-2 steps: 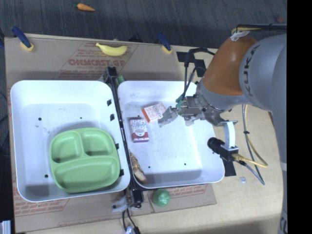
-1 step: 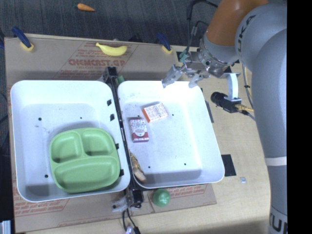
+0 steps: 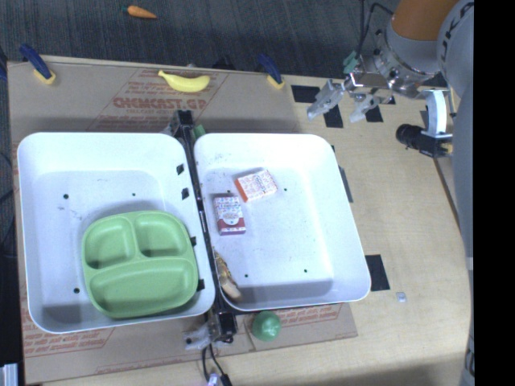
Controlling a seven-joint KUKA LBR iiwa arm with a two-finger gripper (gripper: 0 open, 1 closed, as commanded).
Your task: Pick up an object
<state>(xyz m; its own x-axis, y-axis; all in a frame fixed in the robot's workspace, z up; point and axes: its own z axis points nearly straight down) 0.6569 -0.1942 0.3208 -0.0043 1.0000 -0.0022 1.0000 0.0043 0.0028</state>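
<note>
Two small cartons lay in the right bin [image 3: 342,215]: an orange-and-white box [image 3: 256,186] toward the far middle, and a dark red box [image 3: 229,215] just near-left of it, close to the bin's left wall. A small tan object [image 3: 226,280] rested in the near-left corner of the same bin. The left bin [image 3: 32,215] held a green divided tray [image 3: 141,262].

Risks, as judged: the two cartons sat near enough together that a descent between them could nudge one aside or catch both. The red box's closeness to the wall could block one finger. Both cartons lay flat, so a shallow closure could slide over the top.

The gripper [image 3: 344,101] was positioned beyond the far-right corner of the right bin, above the bench and well apart from every object. Its fingers appeared spread, with nothing between them. The wrist pointed toward the left, the orange band [image 3: 430,2] at the frame's far right. A green ball [image 3: 265,325], a banana [image 3: 185,80] and a small orange item [image 3: 142,11] lay outside the bins.
</note>
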